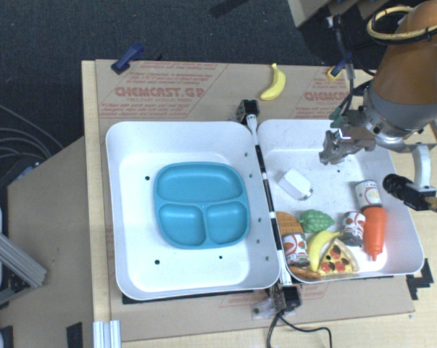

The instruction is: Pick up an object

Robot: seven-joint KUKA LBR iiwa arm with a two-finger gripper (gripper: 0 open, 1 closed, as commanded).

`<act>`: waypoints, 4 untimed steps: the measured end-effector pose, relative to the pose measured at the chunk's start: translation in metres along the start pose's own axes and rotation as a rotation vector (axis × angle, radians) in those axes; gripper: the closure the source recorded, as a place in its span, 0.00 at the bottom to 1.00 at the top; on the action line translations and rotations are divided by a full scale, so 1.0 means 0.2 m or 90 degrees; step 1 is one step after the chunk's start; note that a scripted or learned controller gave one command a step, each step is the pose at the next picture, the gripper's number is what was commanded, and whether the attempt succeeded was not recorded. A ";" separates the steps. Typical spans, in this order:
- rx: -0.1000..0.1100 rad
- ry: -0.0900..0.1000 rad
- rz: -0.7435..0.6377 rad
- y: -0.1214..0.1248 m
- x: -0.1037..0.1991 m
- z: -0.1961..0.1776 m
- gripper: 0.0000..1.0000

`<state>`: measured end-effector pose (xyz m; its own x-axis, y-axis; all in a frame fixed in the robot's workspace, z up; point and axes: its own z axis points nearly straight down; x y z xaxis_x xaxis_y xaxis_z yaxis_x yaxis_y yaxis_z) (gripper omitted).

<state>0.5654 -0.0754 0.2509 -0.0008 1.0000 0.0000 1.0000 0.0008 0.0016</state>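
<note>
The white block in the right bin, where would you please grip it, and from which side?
Grip the white block across its short width, coming straight down. It lies flat and alone on the bin floor, apart from the toy pile, so its long sides look free. The gripper hangs up and right of it.

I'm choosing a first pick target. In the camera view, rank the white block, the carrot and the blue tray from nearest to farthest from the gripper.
From the gripper:
1. White block, lower left of it, right bin.
2. Carrot, below it, near the right bin's right wall.
3. Blue tray, far left, in the left bin.
</note>
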 end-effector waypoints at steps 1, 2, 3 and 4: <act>0.001 -0.001 0.001 0.16 -0.19 0.00 1.00; 0.001 0.000 0.000 0.35 -0.21 -0.01 1.00; 0.001 0.001 0.000 0.34 -0.08 -0.05 1.00; 0.000 0.000 0.000 0.38 -0.03 -0.06 1.00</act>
<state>0.6406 -0.0813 0.2634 -0.0010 1.0000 -0.0006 1.0000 0.0010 0.0019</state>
